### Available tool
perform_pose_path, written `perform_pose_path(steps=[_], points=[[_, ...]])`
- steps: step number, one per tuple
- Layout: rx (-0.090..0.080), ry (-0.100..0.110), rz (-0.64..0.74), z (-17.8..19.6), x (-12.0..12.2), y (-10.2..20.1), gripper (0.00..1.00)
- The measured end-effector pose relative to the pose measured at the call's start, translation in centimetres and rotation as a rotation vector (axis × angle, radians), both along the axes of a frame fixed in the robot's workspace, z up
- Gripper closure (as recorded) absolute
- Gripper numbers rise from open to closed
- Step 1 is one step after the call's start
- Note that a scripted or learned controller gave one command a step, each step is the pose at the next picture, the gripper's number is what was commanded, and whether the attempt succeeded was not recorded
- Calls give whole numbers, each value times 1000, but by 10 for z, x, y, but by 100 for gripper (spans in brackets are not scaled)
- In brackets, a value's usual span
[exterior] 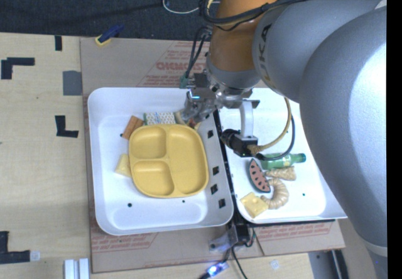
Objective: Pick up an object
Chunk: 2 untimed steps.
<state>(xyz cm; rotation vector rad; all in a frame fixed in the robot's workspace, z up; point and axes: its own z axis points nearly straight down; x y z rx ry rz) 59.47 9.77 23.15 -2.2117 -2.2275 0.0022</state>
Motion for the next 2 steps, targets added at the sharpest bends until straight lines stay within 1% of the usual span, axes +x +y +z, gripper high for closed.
perform_pose_path(steps=[1, 2], points=[[-3, 0, -6, -18, 9, 2, 100], [-1, -1, -5, 1, 5, -5, 100]])
